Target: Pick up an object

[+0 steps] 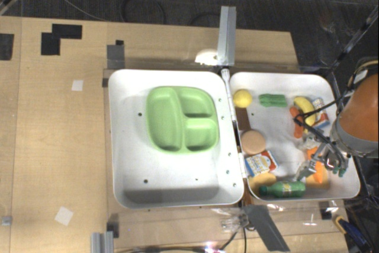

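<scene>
Gripper (323, 164) low in right bin (278, 130), over orange piece (320, 175) near green bottle (282, 189); jaw state not visible, cannot tell. Risk: crowded corner, fingers may catch neighbour and slip

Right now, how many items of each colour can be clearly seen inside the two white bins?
Green: 3, a divided plastic tray, a small oblong piece, a bottle-shaped toy
Yellow: 2, a round lemon, a banana
Tan: 1, a round disc
Total: 6; the clutter beside the end effector is not counted.
</scene>
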Robot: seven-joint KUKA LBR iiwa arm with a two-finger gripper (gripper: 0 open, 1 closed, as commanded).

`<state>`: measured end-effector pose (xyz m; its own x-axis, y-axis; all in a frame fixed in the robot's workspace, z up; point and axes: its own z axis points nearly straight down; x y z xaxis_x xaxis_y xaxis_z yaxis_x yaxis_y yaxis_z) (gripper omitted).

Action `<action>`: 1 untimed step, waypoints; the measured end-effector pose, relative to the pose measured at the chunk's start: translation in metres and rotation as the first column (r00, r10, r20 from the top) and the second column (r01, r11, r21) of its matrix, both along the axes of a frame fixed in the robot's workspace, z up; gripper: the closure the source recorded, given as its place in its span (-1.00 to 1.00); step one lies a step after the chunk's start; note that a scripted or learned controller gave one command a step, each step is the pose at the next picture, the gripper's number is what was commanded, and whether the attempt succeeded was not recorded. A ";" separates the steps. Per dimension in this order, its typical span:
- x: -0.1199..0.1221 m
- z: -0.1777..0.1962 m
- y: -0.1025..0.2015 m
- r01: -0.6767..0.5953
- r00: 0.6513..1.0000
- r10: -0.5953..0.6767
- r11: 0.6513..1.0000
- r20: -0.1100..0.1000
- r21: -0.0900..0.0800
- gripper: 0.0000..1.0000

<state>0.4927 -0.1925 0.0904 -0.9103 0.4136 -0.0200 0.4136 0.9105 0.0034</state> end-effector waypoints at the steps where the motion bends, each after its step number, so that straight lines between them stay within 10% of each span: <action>1: 0.004 0.014 0.000 -0.005 1.000 0.006 1.000 0.013 -0.005 1.00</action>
